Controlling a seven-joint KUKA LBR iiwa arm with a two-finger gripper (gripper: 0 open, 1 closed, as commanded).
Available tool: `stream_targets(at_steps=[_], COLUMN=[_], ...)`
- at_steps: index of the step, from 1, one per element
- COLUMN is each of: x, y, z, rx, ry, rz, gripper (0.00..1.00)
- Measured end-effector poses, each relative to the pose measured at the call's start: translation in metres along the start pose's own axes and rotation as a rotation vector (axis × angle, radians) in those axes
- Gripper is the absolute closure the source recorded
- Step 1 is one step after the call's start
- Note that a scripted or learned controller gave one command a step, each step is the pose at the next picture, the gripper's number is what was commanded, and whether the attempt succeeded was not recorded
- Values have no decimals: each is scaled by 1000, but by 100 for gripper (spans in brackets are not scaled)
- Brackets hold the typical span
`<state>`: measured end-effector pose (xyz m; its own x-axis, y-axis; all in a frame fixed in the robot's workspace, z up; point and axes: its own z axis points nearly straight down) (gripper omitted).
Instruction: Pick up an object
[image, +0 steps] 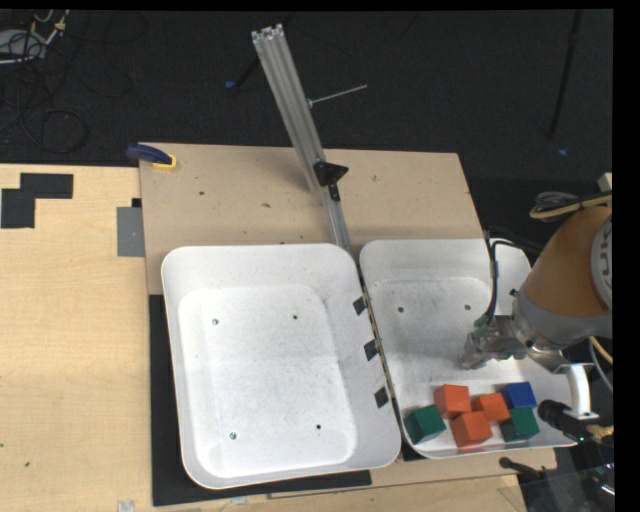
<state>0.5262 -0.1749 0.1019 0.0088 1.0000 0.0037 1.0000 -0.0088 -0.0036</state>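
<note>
Two white bins were seen side by side on the bench. The left bin (200, 270) was bigger in the picture. In the right bin (420, 265), a little heap of blocks was found at the near right corner. Three orange blocks (471, 428) were packed close together in the middle of the heap. One green block (425, 423) was placed at the left of them, another green block (520, 427) at the right, and a blue block (519, 394) just behind. The gripper (487, 346) was held low over the right bin, a little farther back than the blocks. Nothing was seen between its fingers, and whether they were apart or together could not be told
</note>
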Motion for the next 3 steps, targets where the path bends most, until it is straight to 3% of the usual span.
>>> stream_targets(at_steps=[3], x=[-12], y=[-2], z=[-161], rx=[-7], ry=[-5], rz=[-10], gripper=[100])
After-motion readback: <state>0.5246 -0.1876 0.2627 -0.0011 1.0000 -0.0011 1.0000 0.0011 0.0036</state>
